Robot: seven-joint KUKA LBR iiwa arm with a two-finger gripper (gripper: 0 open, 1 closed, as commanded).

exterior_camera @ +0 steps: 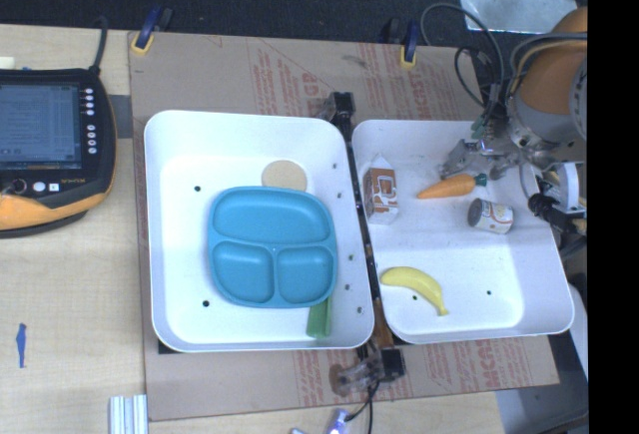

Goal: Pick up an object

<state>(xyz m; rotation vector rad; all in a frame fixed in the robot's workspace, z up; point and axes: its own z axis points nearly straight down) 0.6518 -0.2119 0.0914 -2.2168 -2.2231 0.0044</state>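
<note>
The arm reaches in from the right, and its end effector [477,155] hangs low over the far part of the right bin [539,307], just above the thick end of the carrot [446,187]. I judge that the step in hand is the approach to a grasp, and the carrot is the likely target because it lies nearest. The metal parts at the tip are small and dark against the cables, so I cannot tell how the end effector is set, and I see nothing held in it.

The carrot lies flat on the bin floor, pointing to the left. Close to it on the right lies a small can [491,216] on its side. A brown packet [380,193] stands near the left wall of this bin, and a banana [414,287] lies near the front. For the next move, I think the arm must come down straight over the carrot and grip across its narrow width, without pushing the can.

The left bin [165,222] holds a blue divided plate [272,244], a tan disc [285,174] behind it and a green piece [319,319] at its front corner. Both bins rest on a brown cardboard sheet [240,73] clamped to the pale wooden surface [70,322]. A control tablet [45,148] lies at the left, and the floor behind is dark.
</note>
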